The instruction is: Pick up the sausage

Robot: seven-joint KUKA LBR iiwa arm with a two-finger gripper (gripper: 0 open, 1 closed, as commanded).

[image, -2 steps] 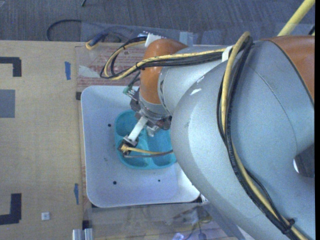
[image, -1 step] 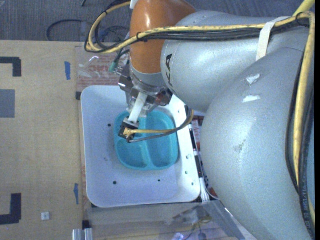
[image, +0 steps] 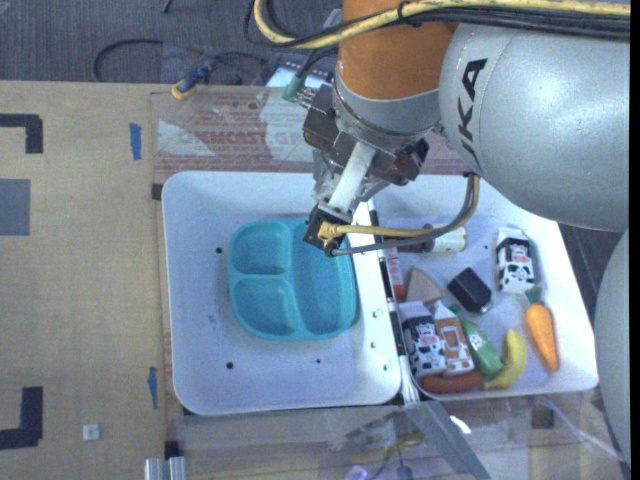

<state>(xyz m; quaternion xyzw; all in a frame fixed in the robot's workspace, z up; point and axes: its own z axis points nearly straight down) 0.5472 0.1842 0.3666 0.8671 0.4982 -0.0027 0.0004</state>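
One sausage crowded against near bin rim

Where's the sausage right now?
In the camera view, the sausage lies at the bottom edge of the right bin, under the cow-print carton, left of the banana.

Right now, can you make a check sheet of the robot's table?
Surface: left bin and right bin, white, side by side on a wooden bench.
Job's things: sausage lies at the right bin's near edge, not gripped.
Clutter: blue plate in left bin; carrot, banana, cow carton in right bin.
Grippers: gripper above the bins' shared wall, apart from the sausage.
Cables: yellow cable along the arm.
Surroundings: grey carpet.
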